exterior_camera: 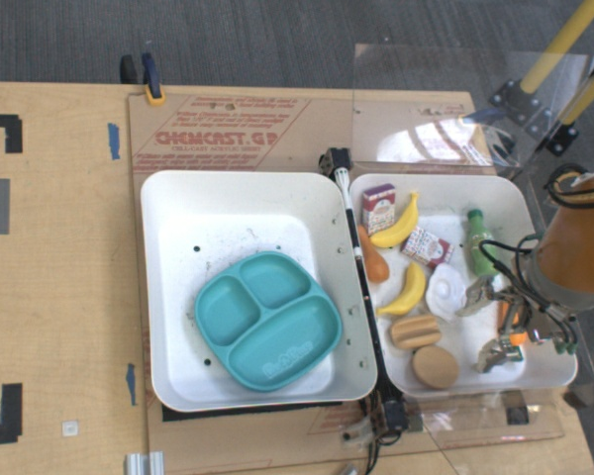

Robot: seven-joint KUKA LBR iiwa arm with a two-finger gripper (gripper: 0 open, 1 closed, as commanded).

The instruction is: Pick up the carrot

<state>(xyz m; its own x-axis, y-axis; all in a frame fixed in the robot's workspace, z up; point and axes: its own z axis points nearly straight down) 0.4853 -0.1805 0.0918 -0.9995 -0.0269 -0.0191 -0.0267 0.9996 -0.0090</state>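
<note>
Against right bin's left wall, carrot (375,263) lies seemingly near-vertical.

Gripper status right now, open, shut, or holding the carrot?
Gripper: low in the right bin; finger state cannot be told. Carrot lies by the bin's left wall.

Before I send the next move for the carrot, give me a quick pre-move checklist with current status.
1. Carrot located: ok, at the right bin's left wall.
2. Carrot free on top: ok, nothing lies over it; a banana is close above it and another banana to its lower right.
3. Pincer position: not ok, it is at the bin's right side, well away from the carrot.
4. Pincer opening: cannot tell, cables clutter it.
5. Path across the bin: not ok, a white cup lies between.
</note>
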